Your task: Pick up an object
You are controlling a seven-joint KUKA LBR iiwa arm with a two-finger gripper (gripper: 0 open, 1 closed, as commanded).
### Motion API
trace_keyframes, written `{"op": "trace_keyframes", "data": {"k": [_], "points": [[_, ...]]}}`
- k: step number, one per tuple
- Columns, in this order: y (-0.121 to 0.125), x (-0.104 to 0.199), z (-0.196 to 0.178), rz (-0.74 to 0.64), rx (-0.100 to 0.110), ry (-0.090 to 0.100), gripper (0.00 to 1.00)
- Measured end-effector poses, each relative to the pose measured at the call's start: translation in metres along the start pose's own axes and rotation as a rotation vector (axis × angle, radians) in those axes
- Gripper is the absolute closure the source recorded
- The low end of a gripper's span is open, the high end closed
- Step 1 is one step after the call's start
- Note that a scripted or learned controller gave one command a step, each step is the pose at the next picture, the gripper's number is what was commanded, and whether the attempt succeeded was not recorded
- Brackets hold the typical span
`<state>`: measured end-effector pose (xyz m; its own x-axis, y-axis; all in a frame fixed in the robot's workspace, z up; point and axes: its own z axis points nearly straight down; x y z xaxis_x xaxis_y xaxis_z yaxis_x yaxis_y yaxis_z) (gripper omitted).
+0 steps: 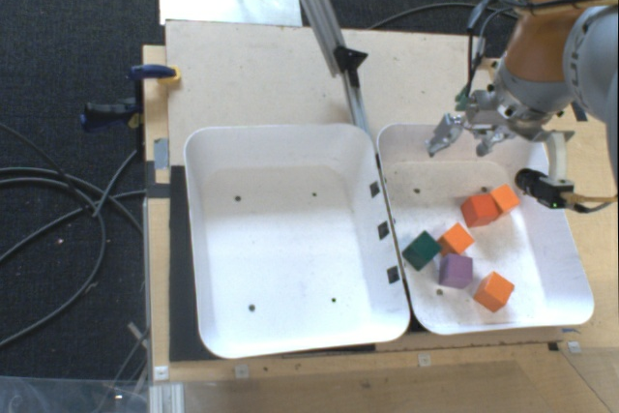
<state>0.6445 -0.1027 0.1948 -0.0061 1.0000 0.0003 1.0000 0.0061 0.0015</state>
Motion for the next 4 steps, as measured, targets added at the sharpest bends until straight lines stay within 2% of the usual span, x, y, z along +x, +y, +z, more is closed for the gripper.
{"op": "trace_keyframes", "data": {"k": [1, 2, 3, 4], "points": [[-0.022, -0.064, 0.100, 0.009, 0.007, -0.002, 0.00], [-0.083, -0.024, 0.105, 0.004, 0.004, 0.001, 0.00], [-0.080, -0.026, 0.093, 0.003, -0.003, 0.000, 1.00], [-0.115, -0.036, -0.031, 0.006, -0.006, -0.002, 1.00]]}}
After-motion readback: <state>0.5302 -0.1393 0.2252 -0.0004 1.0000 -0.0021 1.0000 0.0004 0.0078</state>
